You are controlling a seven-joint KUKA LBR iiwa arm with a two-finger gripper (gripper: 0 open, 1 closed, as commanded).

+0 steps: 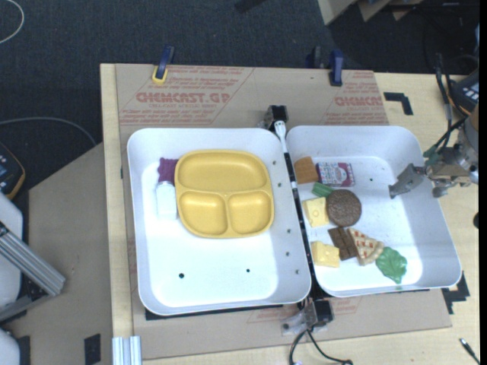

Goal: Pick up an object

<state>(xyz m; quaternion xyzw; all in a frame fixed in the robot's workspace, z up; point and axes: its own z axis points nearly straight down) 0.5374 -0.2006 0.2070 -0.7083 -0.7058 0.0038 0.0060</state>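
Camera view: desk [114, 204] carries two white bins. Left bin [221, 276] holds a yellow divided tray [224, 192], with a purple item [167, 169] and a white item [165, 201] at the tray's left edge. Right bin [426, 234] has toy food bunched along its left side: brown round patty [344, 207], yellow cheese pieces [316, 212], red-labelled packet [335, 174], orange-brown block [305, 170], waffle wedge [368, 248], green leaf [392, 264]. Pincer [415, 179] sits over the right bin's right rim, well apart from the food, nothing between fingers; spread of fingers can't tell.
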